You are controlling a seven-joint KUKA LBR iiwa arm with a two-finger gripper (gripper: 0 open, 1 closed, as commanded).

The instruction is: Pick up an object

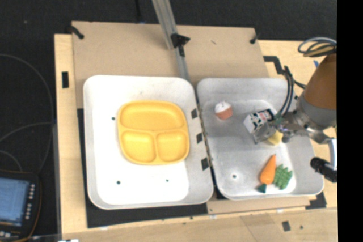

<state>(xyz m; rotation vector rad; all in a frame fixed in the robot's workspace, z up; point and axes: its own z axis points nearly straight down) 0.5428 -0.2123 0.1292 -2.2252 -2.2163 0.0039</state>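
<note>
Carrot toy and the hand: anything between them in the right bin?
In the camera view, bare white bin floor separates the carrot toy from the hand. A small yellow piece lies at the hand.

Yellow tray (153, 139); orange carrot (267, 170); 2 white bins (102, 178).

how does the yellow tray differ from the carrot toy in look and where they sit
The yellow tray is broad, flat and split into three compartments; the carrot toy is small, slim and tapered. The tray is plain yellow, the carrot orange with a green leafy piece beside it. The tray lies in the left bin, the carrot in the right bin, near its front edge. Both rest flat, apart from the gripper.
</note>
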